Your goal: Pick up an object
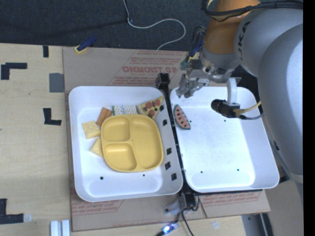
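The watermelon slice (182, 117) lies in the right bin (246, 181), against its left wall. It looks light, stiff and flat; pinching across its narrow width seems best. The gripper (188, 87) hovers just above it, whether spread or closed cannot be told.

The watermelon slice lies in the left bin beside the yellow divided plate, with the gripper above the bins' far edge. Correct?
Not quite. The camera view shows the watermelon slice in the right bin; the yellow divided plate is in the left bin. The gripper placement is right.
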You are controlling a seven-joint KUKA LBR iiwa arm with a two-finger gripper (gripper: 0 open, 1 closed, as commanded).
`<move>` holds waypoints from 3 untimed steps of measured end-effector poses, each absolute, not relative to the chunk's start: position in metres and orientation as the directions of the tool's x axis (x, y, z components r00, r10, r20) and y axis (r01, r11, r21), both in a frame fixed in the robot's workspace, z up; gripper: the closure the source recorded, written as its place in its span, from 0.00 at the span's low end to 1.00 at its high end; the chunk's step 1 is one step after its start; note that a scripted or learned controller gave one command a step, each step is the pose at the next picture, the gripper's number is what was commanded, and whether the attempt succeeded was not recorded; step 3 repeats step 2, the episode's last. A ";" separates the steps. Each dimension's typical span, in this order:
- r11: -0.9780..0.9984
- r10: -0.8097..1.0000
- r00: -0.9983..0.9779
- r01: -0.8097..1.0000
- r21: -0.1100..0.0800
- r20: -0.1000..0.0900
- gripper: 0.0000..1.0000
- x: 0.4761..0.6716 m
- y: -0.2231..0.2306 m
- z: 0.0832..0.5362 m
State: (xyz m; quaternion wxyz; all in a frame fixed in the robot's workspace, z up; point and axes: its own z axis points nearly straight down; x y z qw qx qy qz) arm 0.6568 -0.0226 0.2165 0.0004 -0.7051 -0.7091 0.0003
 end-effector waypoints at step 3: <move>0.003 1.000 -0.003 1.000 -0.001 0.000 1.00 0.660 0.029 0.216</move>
